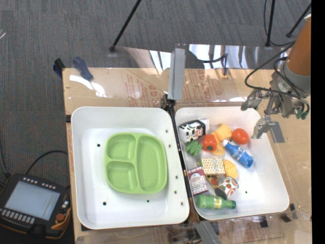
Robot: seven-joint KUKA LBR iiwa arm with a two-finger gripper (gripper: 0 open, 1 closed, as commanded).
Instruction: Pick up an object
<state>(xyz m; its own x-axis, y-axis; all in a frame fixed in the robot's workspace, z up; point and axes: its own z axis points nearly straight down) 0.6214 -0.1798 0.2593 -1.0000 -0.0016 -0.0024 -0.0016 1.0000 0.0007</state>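
While the gripper [268,120] hangs open and empty, the light, rigid tomato [240,135] is best pinched across its middle.

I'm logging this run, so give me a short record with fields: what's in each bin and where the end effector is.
left bin: green divided plate
right bin: pile of toy groceries, including blue bottle, green bottle, tomato, cow-print carton
end effector: above right bin's far right edge, nothing seen between its fingers
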